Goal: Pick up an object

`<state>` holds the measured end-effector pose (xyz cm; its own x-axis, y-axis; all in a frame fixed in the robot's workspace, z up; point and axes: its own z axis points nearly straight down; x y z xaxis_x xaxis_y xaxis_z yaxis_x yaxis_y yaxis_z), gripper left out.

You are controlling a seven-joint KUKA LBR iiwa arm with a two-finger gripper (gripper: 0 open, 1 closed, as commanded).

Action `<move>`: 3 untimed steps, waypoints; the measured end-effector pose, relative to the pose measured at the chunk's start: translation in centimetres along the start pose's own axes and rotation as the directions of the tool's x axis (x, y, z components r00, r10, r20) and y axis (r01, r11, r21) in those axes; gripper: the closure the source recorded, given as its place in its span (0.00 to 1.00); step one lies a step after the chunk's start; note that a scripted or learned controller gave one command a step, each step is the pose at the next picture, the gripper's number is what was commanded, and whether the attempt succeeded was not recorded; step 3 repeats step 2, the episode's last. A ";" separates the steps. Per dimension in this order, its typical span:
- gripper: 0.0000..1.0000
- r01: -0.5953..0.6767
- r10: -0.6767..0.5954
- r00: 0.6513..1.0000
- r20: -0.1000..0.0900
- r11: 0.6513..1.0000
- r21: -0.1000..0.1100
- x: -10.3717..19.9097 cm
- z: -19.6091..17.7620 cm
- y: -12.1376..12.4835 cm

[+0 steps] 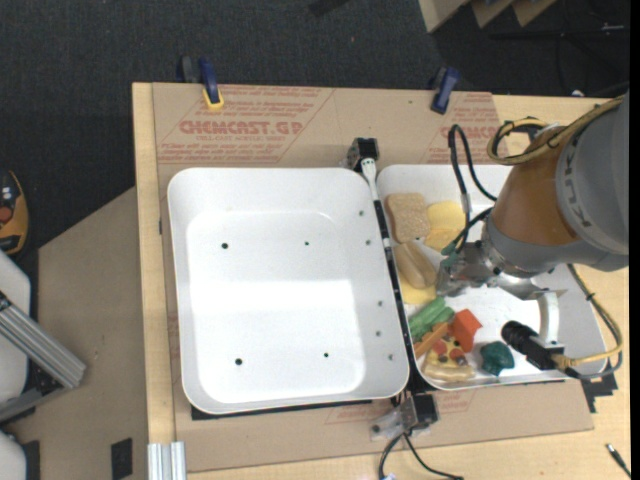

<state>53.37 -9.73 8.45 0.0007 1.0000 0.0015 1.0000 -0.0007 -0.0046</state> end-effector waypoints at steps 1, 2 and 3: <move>1.00 -0.002 0.002 1.000 0.001 1.000 -0.002 -2.6 0.0 -0.6; 1.00 0.008 -0.008 1.000 0.002 1.000 -0.015 0.1 -1.1 10.1; 1.00 0.008 -0.008 1.000 0.002 1.000 -0.015 0.1 -1.1 10.1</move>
